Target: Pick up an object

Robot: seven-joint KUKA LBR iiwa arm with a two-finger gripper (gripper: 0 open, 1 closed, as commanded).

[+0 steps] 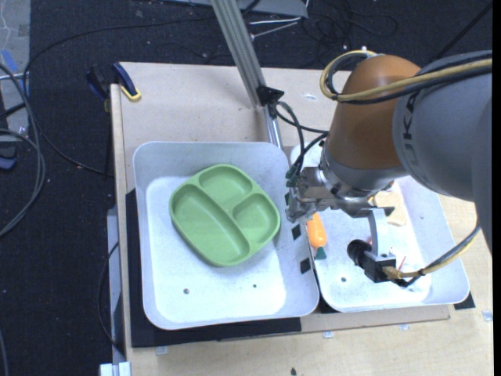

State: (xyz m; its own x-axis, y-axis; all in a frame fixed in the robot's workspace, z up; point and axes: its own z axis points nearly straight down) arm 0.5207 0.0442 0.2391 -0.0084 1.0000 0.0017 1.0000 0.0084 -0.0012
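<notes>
My gripper (pixel 304 219) hangs low over the left edge of the right bin (pixel 438 288), close to the wall shared with the left bin. A small orange object (pixel 316 232), carrot-like, sits right at the gripper's lower end. Whether it is held or just lying beneath is hidden by the wrist. A green divided plate (pixel 225 213) lies flat in the left bin (pixel 211 300), apart from the gripper. Pale tan pieces (pixel 389 203) show in the right bin behind the wrist.
The grey arm with its orange band (pixel 376 124) covers most of the right bin. A slanted metal pole (pixel 239 37) rises behind the bins. Bare white floor surrounds the plate in the left bin.
</notes>
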